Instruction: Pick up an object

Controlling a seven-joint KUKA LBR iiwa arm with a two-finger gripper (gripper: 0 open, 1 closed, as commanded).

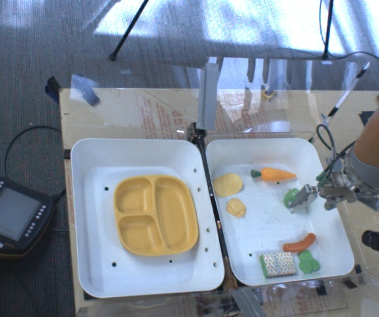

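Gripper low in right bin, beside green toy, finger state unclear; carrot nearby.

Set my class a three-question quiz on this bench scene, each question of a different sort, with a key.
1. True or false: the yellow divided plate lies in the left bin.
2. Which item lies nearest the gripper? A carrot B sausage C green round piece
3. Fill in: the arm reaches over the ____ bin.

Key: 1 true; 2 C; 3 right.
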